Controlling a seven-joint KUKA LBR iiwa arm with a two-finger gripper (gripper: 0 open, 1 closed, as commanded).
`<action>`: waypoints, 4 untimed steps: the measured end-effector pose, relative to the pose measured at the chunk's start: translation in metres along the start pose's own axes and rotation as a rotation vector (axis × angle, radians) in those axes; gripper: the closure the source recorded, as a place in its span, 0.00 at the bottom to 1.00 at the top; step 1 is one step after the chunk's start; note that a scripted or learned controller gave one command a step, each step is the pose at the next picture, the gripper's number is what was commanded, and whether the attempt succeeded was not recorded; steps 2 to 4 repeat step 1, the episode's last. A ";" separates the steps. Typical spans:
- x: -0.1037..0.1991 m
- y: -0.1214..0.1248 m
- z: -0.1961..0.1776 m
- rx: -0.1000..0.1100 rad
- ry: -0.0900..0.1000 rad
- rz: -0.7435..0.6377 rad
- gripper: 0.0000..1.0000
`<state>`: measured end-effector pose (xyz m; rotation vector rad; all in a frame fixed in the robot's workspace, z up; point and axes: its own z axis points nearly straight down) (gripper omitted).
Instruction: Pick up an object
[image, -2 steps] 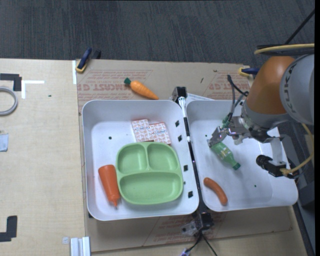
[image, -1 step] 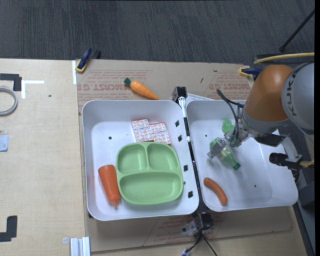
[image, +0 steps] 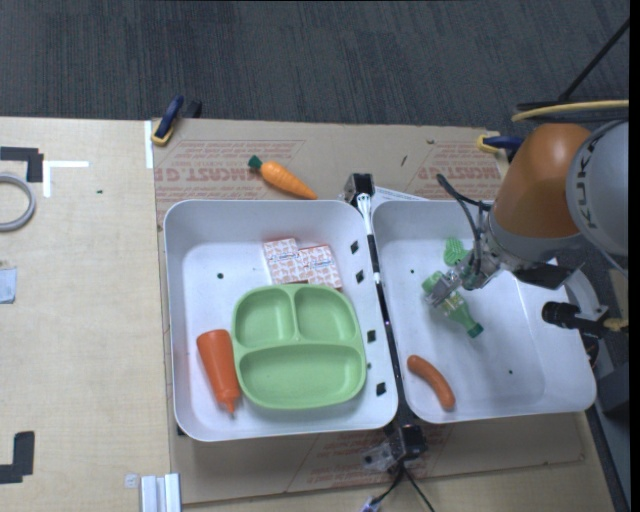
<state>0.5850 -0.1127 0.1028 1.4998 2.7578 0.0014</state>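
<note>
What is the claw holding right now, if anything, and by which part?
It cannot be told. The claw is low in the right bin, right at a green object, but any hold on it is hidden.

A pale wooden desk (image: 80, 330) carries a brown cardboard sheet (image: 230, 150) with two white bins side by side on it. The left bin (image: 200, 250) holds a green divided plate (image: 298, 348), an orange toy carrot (image: 218, 370) just beside the plate's left edge, and a small printed packet (image: 297, 262) touching its far rim. In the right bin (image: 520, 340), a reddish sausage (image: 431, 382) lies near the front left corner. A second carrot (image: 283, 178) rests on the cardboard behind the left bin. A blue and yellow clamp (image: 168, 120) grips the cardboard's far left corner. A tape ring (image: 32, 205) sits at the desk's left edge. Dark carpet (image: 300, 50) lies beyond.
</note>
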 end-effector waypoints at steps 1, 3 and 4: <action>0.078 -0.015 -0.148 0.000 -0.001 -0.039 1.00; 0.078 -0.015 -0.148 0.000 -0.001 -0.039 1.00; 0.078 -0.015 -0.148 0.000 -0.001 -0.039 1.00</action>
